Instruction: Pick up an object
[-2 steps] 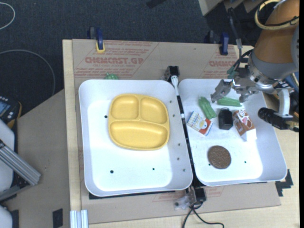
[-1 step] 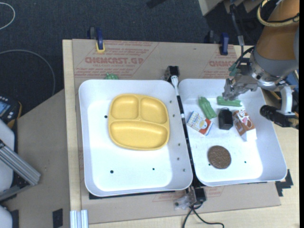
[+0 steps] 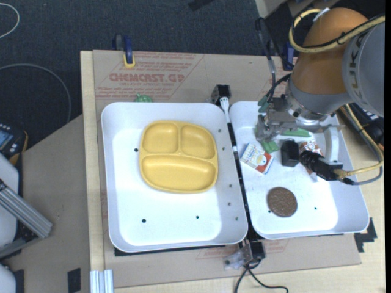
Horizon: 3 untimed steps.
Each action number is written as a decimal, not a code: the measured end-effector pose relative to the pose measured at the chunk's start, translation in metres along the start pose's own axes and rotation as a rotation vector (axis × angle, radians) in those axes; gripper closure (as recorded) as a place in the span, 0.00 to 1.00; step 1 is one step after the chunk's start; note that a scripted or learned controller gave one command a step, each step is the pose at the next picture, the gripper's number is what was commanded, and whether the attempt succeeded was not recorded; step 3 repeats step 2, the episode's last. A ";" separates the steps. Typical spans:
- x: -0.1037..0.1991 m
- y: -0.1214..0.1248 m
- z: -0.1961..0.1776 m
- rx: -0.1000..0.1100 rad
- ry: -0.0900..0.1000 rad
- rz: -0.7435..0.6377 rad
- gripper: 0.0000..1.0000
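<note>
My gripper (image 3: 267, 134) hangs low over the back part of the right bin (image 3: 348, 215), under the grey wrist and its orange band. Directly beneath its tip a small green thing (image 3: 269, 145) peeks out; whether the gripper is touching it cannot be made out. Just to the left and front of the gripper, a small white carton (image 3: 256, 157) with red and green print lies near the bin's left wall. Toward the front of the same bin a brown round disc (image 3: 282, 201) lies flat. A small red-and-white item (image 3: 312, 146) shows to the gripper's right, partly hidden by the robot.
The left bin (image 3: 122, 182) holds a yellow divided plate (image 3: 179, 156) in its back half. The two bins meet at a ridge (image 3: 238, 170) just left of the carton. A blue clamp (image 3: 127, 49) stands at the board's back edge.
</note>
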<state>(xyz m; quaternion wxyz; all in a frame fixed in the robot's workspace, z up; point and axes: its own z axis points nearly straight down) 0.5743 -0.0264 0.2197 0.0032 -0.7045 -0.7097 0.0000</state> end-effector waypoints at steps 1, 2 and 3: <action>0.049 -0.039 -0.144 -0.022 -0.001 -0.001 1.00; 0.085 -0.096 -0.168 -0.007 -0.002 0.002 1.00; 0.085 -0.096 -0.168 -0.007 -0.002 0.002 1.00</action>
